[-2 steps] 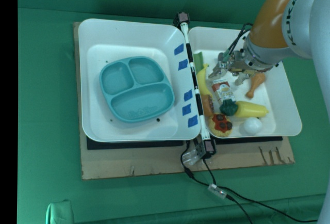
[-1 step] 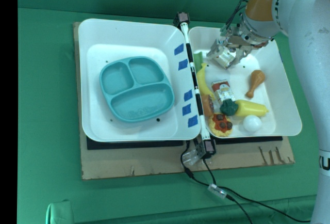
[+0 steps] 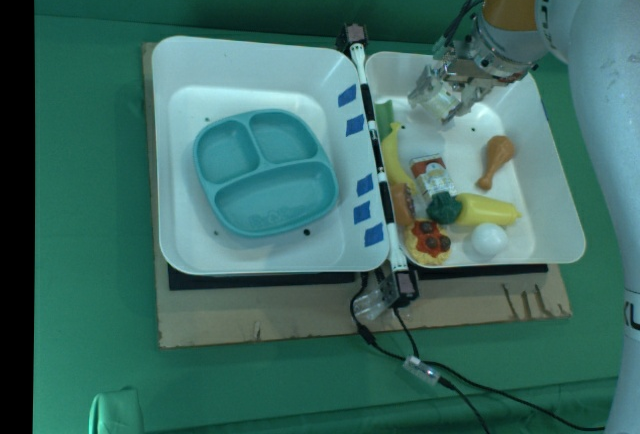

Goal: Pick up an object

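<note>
Camera view: grey two-finger gripper (image 3: 443, 102) hangs over back of right white bin (image 3: 556, 190), fingers apart w/ nothing between. Toy chicken drumstick, brown plastic (image 3: 495, 160), lies just right of it, apart. Teal divided plate (image 3: 266, 172) sits in left bin.

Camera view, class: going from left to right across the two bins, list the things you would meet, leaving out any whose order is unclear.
Teal divided plate → blue tape squares → banana → white ball → chicken drumstick.
</note>
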### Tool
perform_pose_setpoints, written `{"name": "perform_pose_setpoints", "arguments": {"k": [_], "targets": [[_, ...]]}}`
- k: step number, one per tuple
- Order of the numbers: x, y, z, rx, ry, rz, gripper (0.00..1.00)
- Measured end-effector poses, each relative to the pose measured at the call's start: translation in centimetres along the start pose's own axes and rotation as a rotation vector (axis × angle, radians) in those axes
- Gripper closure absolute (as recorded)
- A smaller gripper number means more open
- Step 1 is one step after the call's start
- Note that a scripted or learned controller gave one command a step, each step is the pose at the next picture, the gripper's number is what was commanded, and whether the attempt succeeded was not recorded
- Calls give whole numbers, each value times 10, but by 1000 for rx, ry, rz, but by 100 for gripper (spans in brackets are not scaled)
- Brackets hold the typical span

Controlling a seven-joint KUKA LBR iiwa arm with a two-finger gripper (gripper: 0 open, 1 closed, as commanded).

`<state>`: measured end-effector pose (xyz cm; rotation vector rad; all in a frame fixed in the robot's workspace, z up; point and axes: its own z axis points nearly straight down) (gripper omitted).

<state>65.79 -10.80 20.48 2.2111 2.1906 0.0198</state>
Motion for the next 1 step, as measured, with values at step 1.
{"name": "perform_pose_setpoints", "arguments": {"k": [1], "targets": [[16,-85,-110,16,7,-3,100]]}}
